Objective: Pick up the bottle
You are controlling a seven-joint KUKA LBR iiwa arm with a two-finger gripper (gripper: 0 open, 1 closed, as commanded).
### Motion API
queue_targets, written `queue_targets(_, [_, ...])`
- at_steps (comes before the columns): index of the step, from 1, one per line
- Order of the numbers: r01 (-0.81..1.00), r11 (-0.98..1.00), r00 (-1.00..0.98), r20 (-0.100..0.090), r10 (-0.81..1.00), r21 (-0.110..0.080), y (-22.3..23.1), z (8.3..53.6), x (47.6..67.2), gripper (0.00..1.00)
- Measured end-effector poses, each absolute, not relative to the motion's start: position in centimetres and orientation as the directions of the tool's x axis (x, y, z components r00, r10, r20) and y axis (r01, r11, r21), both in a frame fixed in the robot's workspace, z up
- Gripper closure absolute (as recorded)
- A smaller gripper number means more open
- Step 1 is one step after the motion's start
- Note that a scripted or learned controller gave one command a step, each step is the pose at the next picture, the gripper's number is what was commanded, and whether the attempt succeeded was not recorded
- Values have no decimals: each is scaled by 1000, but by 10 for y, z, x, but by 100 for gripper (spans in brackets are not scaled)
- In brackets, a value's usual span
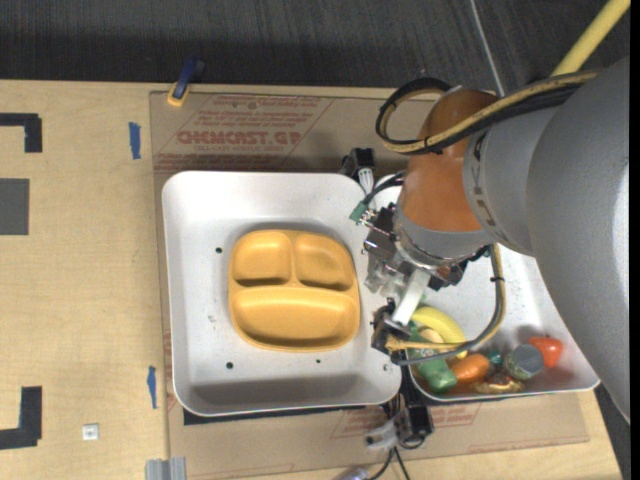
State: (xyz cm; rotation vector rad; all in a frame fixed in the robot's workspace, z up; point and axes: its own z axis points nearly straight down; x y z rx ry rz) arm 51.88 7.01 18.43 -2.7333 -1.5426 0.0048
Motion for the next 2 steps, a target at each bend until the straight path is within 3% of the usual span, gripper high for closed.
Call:
queue_targets(1, [856,-517,517,-1,856,-4,70,184,519,0])
queue_targets(2, [826,-564,564,0,826,-1,33,266,506,0])
